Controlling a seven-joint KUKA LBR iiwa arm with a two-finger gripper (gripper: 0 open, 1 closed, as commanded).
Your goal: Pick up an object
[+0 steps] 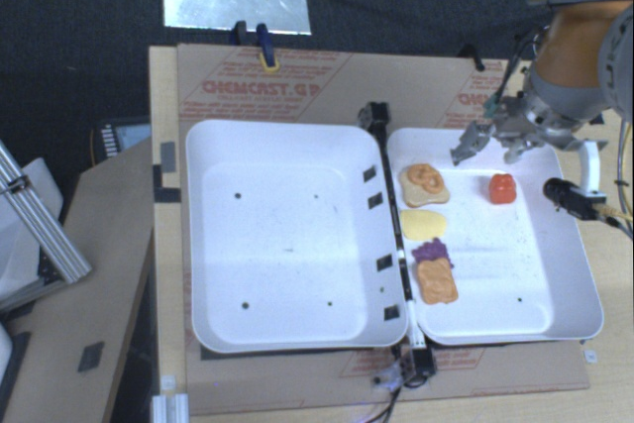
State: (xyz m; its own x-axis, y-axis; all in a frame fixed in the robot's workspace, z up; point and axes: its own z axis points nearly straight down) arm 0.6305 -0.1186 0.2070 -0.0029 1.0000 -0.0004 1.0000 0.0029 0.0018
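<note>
Objects for picking lie in the right bin (570, 297), all of them on its floor and none between the gripper's fingers. That gripper (492, 144) hangs above the far edge of the right bin, at the end of the grey arm (584, 45) with its orange band, which enters from the right. Its two fingers stand spread apart with nothing between them, one fingertip (466, 152) pointing down toward the bin's back left part.

Closest to the gripper, just below it, is a small red piece (502, 188), alone near the bin's middle back. To its left sits an orange, cookie-like piece (425, 183) near the divider between the bins. In front of that lies a pale yellow piece (423, 225), then a purple piece (431, 252) touching an orange-brown piece (438, 281) that partly overlaps it.

Beside these, the left bin (287, 233) shows a white floor with a few small dark dots. Both bins rest on a brown cardboard sheet (297, 79) with red print.
</note>
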